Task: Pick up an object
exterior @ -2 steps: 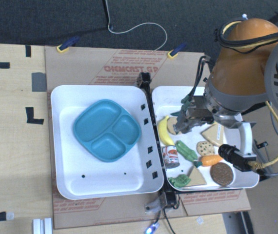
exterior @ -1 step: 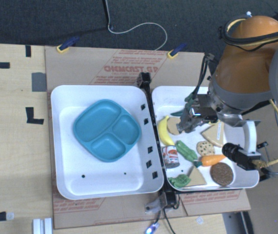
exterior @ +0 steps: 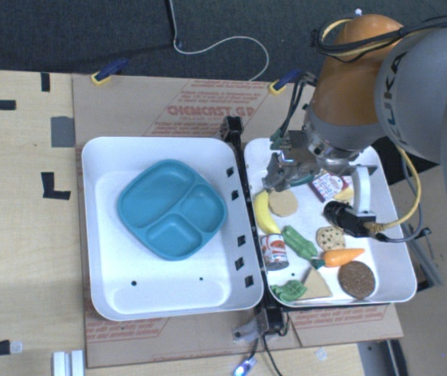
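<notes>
pincer [exterior: 277, 180]: over right bin [exterior: 396, 288], grip state cannot tell | banana [exterior: 264, 212]: 1 | carrot [exterior: 343, 256]: 1 | blue tray [exterior: 172, 208]: 1

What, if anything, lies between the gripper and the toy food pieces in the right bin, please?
Nothing visible does. The gripper hangs low over the right bin, directly above the banana and the round beige cookie; no other item sits between it and them.
</notes>
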`<state>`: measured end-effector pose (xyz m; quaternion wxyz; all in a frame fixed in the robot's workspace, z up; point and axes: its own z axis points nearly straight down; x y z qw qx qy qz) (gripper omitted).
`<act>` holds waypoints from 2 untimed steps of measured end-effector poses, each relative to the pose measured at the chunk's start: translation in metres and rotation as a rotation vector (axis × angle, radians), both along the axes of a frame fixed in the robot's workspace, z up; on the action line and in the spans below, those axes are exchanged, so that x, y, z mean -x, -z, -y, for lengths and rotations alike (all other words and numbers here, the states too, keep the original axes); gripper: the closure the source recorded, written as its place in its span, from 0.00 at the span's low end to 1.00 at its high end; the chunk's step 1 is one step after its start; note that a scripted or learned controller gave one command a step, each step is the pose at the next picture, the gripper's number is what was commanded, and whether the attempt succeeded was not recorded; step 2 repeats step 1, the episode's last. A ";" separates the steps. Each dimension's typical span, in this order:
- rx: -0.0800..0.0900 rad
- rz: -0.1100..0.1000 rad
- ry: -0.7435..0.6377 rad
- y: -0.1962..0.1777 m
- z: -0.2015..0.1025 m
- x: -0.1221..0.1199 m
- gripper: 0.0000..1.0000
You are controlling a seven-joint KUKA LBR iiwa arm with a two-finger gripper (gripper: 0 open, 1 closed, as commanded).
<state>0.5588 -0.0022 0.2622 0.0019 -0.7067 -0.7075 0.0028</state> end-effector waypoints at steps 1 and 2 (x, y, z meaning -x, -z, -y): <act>-0.001 0.018 -0.001 -0.120 0.003 0.024 1.00; -0.001 0.018 -0.001 -0.120 0.003 0.024 1.00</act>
